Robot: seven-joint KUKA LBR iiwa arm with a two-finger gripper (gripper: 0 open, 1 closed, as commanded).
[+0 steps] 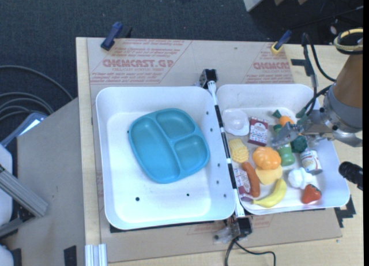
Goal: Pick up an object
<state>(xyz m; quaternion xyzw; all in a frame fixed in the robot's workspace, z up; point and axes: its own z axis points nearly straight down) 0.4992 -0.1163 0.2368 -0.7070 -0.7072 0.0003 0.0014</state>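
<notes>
My gripper [283,135] hangs low over the right bin [262,93], near its middle right, with the arm's wrist coming in from the right edge. Toy foods crowd the bin under and around it. A maroon box [259,131] lies just left of the gripper, and an orange fruit [266,156] lies just below it. Two green pieces [298,143] [286,156] sit at its lower right. I see nothing clearly held.
Also in the right bin are a white cup [235,122], a corn cob [238,149], a sausage [249,178], a banana [271,195], a strawberry [310,194] and a small bottle [310,160]. The left bin [109,143] holds a blue divided plate [168,143].
</notes>
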